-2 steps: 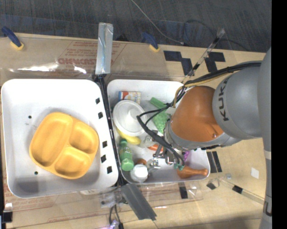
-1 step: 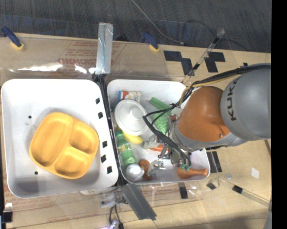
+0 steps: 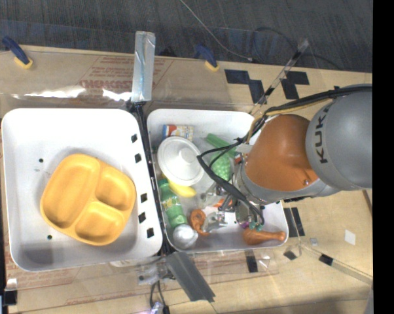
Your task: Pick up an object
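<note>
While upright, white cup (image 3: 179, 159) stands.

Arm casing (image 3: 344, 136): was smooth, rounded grey metal with a dull sheen.
Lettering: dark capitals "KU" ran along the grey casing, the rest cut off.
Band (image 3: 280, 154): was a glossy orange dome above the wrist.
Cables (image 3: 295, 101): black leads looped from the casing past the orange band.
Wrist (image 3: 249, 191): was a grey collar with small coloured wires below.
</note>
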Robot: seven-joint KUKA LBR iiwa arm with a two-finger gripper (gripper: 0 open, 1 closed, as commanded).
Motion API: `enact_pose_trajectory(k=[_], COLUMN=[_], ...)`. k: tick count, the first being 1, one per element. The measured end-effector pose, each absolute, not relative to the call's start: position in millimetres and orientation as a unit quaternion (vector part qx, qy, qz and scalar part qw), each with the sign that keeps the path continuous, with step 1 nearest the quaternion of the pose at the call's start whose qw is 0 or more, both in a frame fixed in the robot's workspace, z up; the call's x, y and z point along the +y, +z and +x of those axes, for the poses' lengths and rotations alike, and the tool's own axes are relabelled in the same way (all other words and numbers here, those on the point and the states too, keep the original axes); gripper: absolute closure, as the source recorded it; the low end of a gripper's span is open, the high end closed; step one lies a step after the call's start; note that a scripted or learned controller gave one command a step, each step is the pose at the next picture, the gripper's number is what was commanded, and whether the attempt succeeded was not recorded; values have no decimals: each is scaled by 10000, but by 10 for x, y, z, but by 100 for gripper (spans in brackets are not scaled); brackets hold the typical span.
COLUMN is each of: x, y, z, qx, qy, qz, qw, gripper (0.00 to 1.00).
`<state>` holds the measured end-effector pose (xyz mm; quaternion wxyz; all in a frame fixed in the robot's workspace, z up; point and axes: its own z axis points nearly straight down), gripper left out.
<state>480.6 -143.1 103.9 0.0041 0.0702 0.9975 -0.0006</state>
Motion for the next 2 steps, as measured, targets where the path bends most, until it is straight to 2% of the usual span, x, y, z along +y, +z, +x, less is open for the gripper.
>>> enact_pose_trajectory(k=[1, 2], x=[-1227, -1225], y=[2711, 2680], z=[5209, 5198], qx=[9997, 9997], qy=[-13, -6], qz=[230, 232], qw=[55, 22], gripper=[100, 0])
